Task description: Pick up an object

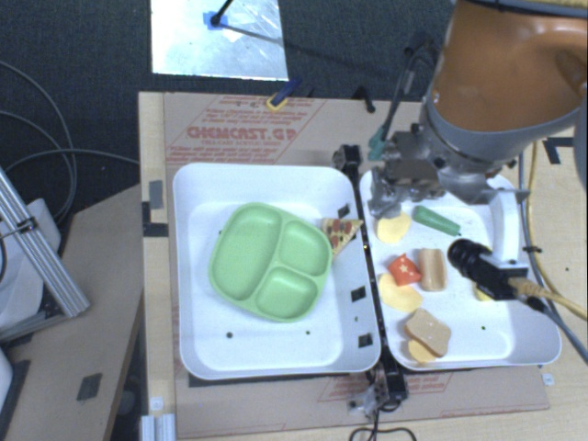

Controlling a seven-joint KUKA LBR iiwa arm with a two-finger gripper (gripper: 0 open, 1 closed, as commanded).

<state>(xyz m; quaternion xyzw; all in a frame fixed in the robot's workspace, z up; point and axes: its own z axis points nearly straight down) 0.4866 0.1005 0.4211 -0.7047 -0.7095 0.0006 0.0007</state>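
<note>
The toy food pieces that I can pick lie all in the right bin (525,345). A yellow round piece (395,229) lies just under the pincer (401,191), and a green stick-shaped piece (435,220) lies near the pincer on its right. Further toward me from the pincer are a red piece (404,267) touching a tan roll (432,269), then a second yellow piece (401,294) and a tan bread slice (429,331). I cannot tell how far the pincer is open, and I see nothing held in it. To the left of the pincer, the left bin (211,343) holds a green divided plate (271,260) and a pizza slice (342,233) touching the plate's right edge. Behind this bin, the cardboard sheet (243,134) carries red print, it seems "CHEMCAST GP".
</note>
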